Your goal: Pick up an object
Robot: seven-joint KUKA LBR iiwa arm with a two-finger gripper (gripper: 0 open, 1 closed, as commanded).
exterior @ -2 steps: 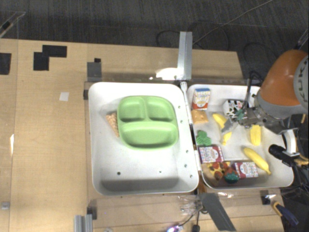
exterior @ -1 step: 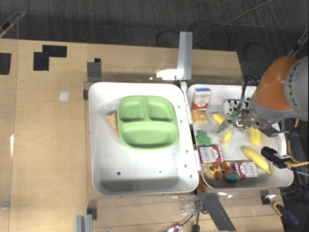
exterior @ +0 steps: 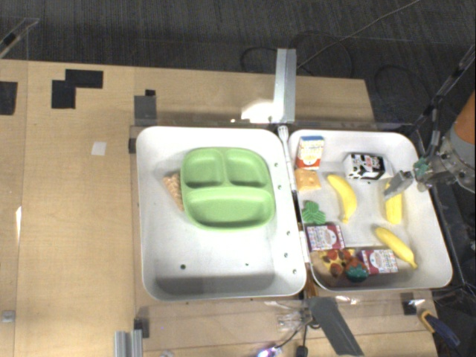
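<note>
nearest the lens, along the right white bin's (exterior: 439,274) front edge, lie a small red-and-white carton (exterior: 379,261), a cluster of dark mixed toy fruit (exterior: 343,265) and a purple-and-white carton (exterior: 324,237); their print is too small to read. the grey two-finger pincer (exterior: 398,184) hovers at that bin's right side, and i cannot tell how its tips stand. just below it lies a short yellow plastic banana (exterior: 393,208), a second (exterior: 396,246) further below, a third (exterior: 343,196) to its left. a black-and-white cow-patterned carton (exterior: 366,166) sits up-left of it, an orange-and-white carton (exterior: 310,152) beyond. far left, a green divided plastic tray (exterior: 226,187) sits in the left white bin (exterior: 156,274).
</note>
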